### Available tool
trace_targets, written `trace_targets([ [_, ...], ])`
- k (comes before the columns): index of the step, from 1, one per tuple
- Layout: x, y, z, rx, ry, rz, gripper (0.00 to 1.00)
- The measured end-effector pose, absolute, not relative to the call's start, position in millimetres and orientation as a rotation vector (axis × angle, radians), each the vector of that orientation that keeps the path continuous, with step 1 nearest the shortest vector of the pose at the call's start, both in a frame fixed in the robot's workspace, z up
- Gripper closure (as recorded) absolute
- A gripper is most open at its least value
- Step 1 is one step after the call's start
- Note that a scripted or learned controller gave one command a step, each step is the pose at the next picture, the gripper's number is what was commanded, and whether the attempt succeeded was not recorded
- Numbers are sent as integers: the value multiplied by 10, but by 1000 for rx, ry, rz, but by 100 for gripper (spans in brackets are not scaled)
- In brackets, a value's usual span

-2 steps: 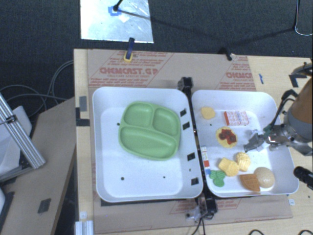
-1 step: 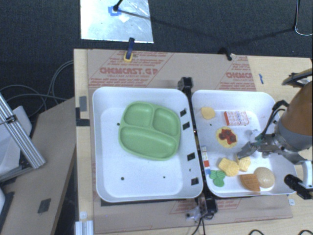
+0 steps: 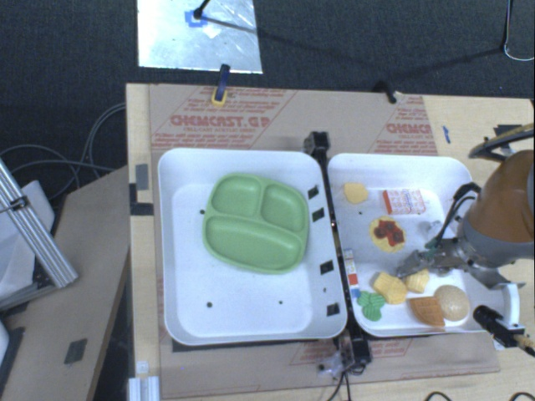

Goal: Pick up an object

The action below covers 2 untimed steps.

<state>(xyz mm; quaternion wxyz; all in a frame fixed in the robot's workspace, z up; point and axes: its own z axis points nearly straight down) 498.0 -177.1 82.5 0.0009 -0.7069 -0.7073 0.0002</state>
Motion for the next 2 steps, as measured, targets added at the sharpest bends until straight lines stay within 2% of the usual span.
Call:
trace_targets([
  [1, 4990, -1776, 946, -2223, -2224, -3, 100],
  [2, 4990, -1763, 1582, -2221, -2230, -5, 100],
])
